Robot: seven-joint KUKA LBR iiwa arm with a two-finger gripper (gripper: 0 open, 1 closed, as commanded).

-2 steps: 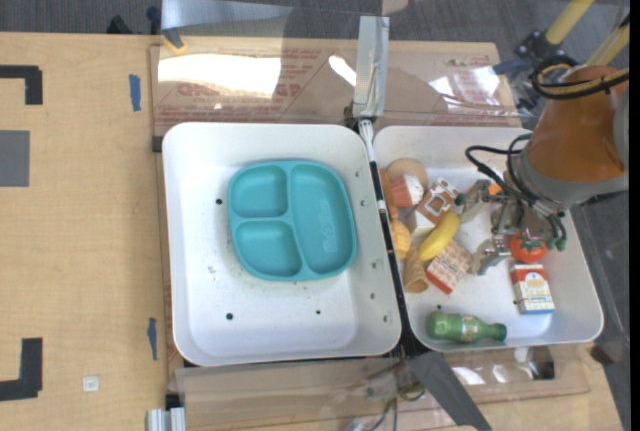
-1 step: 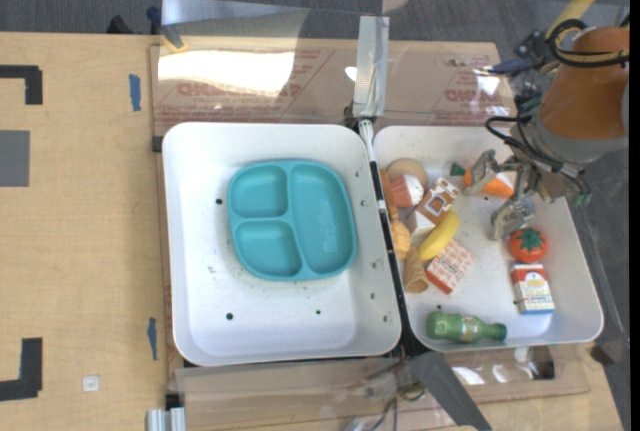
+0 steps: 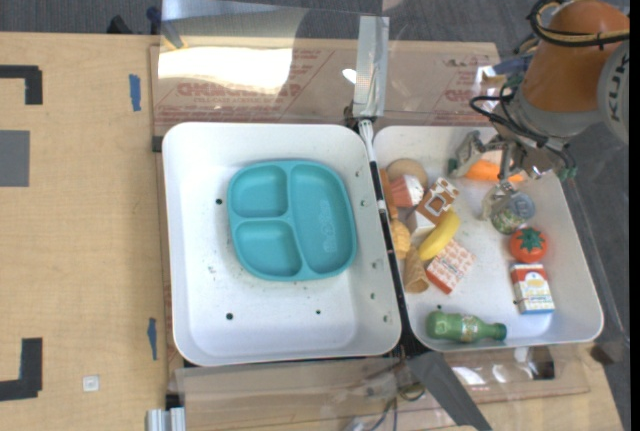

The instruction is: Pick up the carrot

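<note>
Carrot (image 3: pixel 484 170) lies left-right between the end effector's (image 3: pixel 497 164) fingers, gripped.

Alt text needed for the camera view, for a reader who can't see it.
The end effector hangs over the carrot at the far edge of the right bin, among toy foods. The left bin holds a teal divided plate.

Bright, even light overhead; strong glare off the clear panel (image 3: pixel 235 59) behind the bins (text beneath washes out). Shadows stay soft, and the whole picture runs slightly grainy.
</note>
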